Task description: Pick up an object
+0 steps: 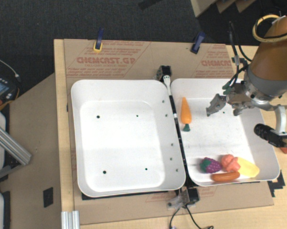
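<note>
Toy foods lay together in the near corner of the right bin (pixel 262 149): purple grapes (pixel 210 165), a sausage (pixel 225 176), a pink piece (pixel 230 162) and a yellow piece (pixel 248 168). Farther back, a toy carrot (pixel 186 111) lay beside the bin's left wall. To its right the pincer (pixel 225 104) hovered released, with nothing between its fingers.

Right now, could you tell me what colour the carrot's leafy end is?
Green, below its orange body; the carrot lies in the right bin, seen in the camera view.
</note>
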Available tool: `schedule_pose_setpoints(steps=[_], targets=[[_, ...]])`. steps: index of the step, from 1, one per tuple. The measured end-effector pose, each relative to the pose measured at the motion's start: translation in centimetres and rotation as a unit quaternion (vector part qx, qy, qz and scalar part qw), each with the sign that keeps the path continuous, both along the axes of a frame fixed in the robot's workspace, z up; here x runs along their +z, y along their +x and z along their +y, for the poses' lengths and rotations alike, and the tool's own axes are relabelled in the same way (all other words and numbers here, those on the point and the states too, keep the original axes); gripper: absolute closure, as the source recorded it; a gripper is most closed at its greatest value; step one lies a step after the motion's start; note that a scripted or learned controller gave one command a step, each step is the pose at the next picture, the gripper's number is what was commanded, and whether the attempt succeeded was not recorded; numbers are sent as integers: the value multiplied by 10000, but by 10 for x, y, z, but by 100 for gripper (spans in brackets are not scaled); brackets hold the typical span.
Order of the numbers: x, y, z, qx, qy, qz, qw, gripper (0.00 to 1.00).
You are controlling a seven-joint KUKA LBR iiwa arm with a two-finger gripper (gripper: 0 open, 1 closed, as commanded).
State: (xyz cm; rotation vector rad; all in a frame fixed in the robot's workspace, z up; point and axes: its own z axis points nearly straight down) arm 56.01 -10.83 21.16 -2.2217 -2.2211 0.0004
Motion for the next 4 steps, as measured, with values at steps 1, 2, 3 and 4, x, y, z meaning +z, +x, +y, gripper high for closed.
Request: schedule_pose_setpoints(steps=[1, 2, 3, 4], targets=[[190, -31, 20, 19, -11, -81, 10000, 0], [318, -59, 90, 22, -3, -40, 10000, 0], [141, -83, 136, 16, 4, 64, 10000, 0], [332, -80, 189, 29, 20, -91, 10000, 0]])
